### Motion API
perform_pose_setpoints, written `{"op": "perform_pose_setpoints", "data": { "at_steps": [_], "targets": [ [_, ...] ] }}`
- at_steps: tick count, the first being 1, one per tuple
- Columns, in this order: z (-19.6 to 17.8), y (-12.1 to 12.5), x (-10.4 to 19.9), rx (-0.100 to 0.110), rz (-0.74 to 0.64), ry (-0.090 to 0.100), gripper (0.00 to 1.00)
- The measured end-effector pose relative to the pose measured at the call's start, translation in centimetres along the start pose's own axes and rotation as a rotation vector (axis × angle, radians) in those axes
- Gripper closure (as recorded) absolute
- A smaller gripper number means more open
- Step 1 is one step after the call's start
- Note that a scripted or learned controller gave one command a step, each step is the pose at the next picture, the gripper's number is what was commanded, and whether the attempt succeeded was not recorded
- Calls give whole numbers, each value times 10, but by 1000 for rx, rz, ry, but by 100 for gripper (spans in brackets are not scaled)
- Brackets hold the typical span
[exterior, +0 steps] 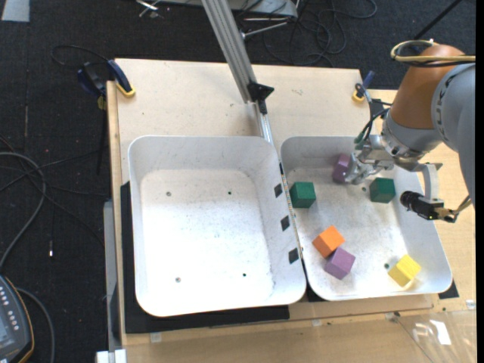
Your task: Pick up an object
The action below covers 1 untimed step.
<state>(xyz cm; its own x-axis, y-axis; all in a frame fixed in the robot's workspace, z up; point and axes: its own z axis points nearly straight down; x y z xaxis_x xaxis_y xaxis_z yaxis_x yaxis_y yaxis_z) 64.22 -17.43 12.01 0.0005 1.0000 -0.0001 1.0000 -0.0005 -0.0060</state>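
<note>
Your gripper (361, 169) sits low in the right bin (423, 237), toward the upper right of the frame, with a purple block (342, 168) touching its left side and a green block (383, 190) just below and to the right of it. From this slanted view you cannot tell whether the fingers are apart or together, nor whether the purple block is between them or merely beside them, so treat nothing as held yet.

If that purple block is your target, it probably pays to centre the fingers over it before closing, since it lies close to the bin's back wall and could slide away or tip against it. Watch the green block too; it looks near enough to get nudged.

Easier candidates lie lower in the same bin, well apart from each other: another green block (302, 194) near the divider, an orange block (328, 241) touching a second purple block (339, 262), and a yellow block (404, 270) near the lower right corner. The left bin (144, 165) offers nothing to grasp.
</note>
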Motion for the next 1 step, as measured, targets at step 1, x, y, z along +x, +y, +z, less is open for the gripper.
{"op": "perform_pose_setpoints", "data": {
  "at_steps": [1],
  "targets": [
    [-1,2,1,-7,0,0,0]
  ]
}}
